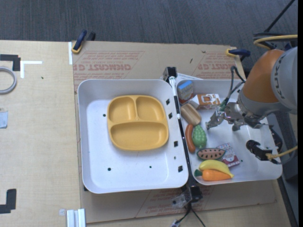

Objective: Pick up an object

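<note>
The right bin (pixel 258 174) holds several toy foods: a can with a blue top (pixel 185 89), a small orange carton (pixel 209 100), a tan bread piece (pixel 191 113), a red sausage (pixel 189 137), a green fruit (pixel 199 136), a brown seeded slice (pixel 211 153), a banana (pixel 215 165) and a carrot (pixel 216 175). My gripper (pixel 216 120) hangs over the middle of this bin, just right of the bread and green fruit. Its fingers stand apart with nothing between them.
A yellow divided plate (pixel 138 122) lies in the left bin (pixel 90 141). A red-and-white packet (pixel 229 156) lies by the banana. The grey arm with its orange band (pixel 265 82) and a black cable (pixel 258 150) cover the right bin's far side. Cardboard lies under both bins.
</note>
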You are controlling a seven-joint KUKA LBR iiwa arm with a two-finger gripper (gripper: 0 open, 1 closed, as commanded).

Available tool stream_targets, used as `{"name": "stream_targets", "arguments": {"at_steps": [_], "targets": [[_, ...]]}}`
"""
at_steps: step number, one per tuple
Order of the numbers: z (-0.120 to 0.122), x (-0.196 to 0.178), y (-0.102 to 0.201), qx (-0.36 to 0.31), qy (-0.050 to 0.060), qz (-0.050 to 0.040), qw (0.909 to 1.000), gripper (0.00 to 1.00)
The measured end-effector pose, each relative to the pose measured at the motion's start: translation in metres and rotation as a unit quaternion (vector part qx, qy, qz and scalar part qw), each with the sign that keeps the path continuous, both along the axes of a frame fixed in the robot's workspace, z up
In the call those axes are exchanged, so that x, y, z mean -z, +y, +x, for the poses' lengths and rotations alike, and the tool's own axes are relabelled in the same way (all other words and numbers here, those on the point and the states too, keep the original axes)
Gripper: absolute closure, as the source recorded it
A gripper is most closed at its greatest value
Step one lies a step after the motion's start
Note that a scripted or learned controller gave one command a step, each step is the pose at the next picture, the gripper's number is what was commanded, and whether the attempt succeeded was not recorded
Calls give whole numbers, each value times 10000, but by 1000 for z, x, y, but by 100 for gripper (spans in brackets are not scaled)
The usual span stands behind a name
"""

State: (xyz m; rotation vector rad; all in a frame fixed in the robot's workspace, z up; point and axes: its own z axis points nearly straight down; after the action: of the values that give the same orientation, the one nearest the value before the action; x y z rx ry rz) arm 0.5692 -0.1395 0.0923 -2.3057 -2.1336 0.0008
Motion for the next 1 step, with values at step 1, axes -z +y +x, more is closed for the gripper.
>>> {"name": "stream_targets", "arguments": {"at_steps": [1], "targets": [[-83,0,-2,-143,-4,1,9999,0]]}}
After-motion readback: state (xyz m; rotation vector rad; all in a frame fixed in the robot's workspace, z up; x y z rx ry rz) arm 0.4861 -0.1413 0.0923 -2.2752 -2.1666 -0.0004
